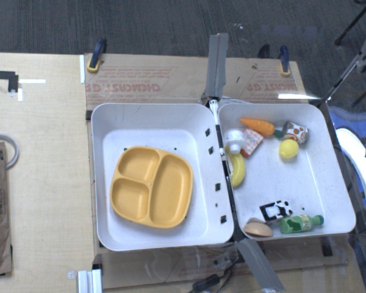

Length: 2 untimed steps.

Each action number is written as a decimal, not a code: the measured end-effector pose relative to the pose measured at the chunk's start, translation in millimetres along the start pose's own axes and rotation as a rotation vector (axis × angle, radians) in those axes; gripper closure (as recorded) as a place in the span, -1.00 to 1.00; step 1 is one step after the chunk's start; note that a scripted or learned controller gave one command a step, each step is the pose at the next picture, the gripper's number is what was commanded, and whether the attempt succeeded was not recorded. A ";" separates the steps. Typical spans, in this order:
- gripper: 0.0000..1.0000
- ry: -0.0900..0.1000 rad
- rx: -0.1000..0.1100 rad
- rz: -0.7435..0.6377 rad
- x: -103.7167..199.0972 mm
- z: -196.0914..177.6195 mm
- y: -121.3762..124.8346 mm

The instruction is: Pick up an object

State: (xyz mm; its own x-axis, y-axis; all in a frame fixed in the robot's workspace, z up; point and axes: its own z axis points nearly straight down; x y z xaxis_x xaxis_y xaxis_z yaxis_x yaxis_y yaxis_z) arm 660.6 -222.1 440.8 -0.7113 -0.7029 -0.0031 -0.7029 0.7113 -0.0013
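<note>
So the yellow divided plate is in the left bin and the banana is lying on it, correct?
Not quite. The camera view shows the yellow divided plate in the left bin, but the banana is not on it. It lies in the right bin, against the wall between the two.

Overhead slanted view of both bins (104, 163)

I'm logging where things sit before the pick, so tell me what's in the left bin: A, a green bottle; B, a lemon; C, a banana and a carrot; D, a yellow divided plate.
D: the yellow divided plate lies alone in the left bin, while the banana, carrot, green bottle and lemon all sit in the right bin.
</note>
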 end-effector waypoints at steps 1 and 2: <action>1.00 -0.002 -0.002 -0.536 -0.5 0.0 0.4; 1.00 -0.007 -0.002 -0.531 -1.4 -7.7 -1.1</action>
State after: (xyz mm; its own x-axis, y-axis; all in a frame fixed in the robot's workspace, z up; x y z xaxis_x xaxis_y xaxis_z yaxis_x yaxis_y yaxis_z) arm 662.4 -221.9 448.5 -0.2571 -0.9663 -0.0090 -0.9664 0.2572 -0.0027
